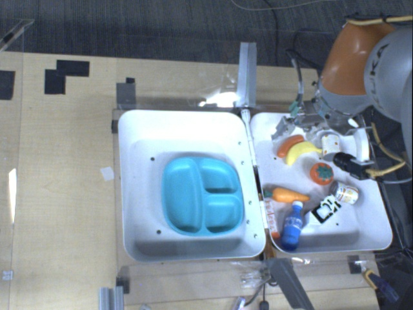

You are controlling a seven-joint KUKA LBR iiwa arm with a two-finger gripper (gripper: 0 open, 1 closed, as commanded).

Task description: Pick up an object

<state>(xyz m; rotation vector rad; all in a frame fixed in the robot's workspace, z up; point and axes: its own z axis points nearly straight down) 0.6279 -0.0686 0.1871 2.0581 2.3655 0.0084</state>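
Claw (308,123), grip state indiscernible, hovered just beside the banana (301,151), probably light, smooth; best pinched across its middle.

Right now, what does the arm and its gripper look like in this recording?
The arm is a bulky, rounded body in grey with a broad orange band above the wrist. Thin dark cables loop around the wrist, and a pale cable trails off its right side. The gripper is a small cluster of grey metal and white parts with dark fittings, too cluttered to make out finer markings.
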